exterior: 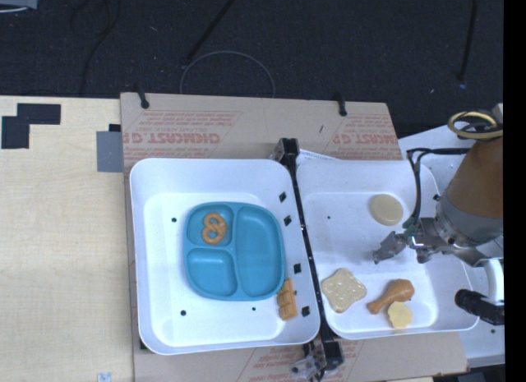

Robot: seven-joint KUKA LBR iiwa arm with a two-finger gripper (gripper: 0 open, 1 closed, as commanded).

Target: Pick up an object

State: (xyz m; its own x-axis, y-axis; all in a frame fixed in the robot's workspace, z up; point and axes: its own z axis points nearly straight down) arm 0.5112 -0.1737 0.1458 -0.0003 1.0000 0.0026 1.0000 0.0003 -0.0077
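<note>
Wood-coloured bench top (57,241) fills the far left, with a few dark patches stuck on it near the top. Next comes a sheet of brown cardboard (246,130) with red letters, and the two white bins sit on it side by side. The left bin (156,183) holds a blue plate (246,253) with three sections, and a small orange pretzel (214,227) lies in the plate's top left section. Just off the plate, near the bin's lower right corner, there is a little brown snack piece (286,299). A black strip (297,224) runs between the two bins. In the right bin (345,183) a round pale cookie (385,209) rests near the top. Lower down lies a slice of toast (343,289), then a brown chicken leg (393,294) just beside it, and a small yellow piece (400,315) touching the leg's lower side. The gripper (388,250) hangs over the right bin, between the cookie and the chicken leg, and touches neither. It has nothing in it. I cannot tell if it is wide or closed, because it looks small and dark from here. The grey and orange arm (481,191) comes in from the right, with yellow and black cables (472,123) above it.
</note>
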